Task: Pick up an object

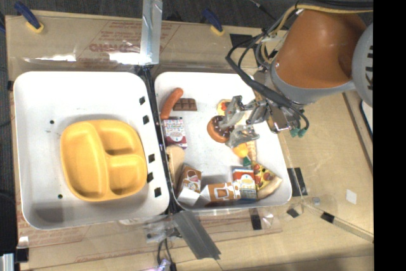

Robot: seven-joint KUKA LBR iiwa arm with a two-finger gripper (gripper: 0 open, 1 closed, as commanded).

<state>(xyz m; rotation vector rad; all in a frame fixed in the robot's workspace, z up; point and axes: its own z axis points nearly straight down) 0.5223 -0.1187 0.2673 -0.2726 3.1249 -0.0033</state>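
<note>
My gripper [236, 124] hangs low over the right side of the right bin [203, 82], below the orange wrist band. It sits just right of a brown donut [217, 129] and right above a small yellow piece [241, 150]; I cannot tell whether it touches either. Further left lie a sausage [171, 101], a chocolate bar [185, 105] and a red packet [174, 132]. Along the near wall are a bread roll [176, 156], small cartons [190, 181] [244, 182] and a pizza slice [267, 178].
The left bin [38, 92] holds a yellow divided plate [103, 158]. Black cables [247, 54] loop beside the wrist over the right bin's far corner. Blue clamps [28, 16] grip the bench's far edge.
</note>
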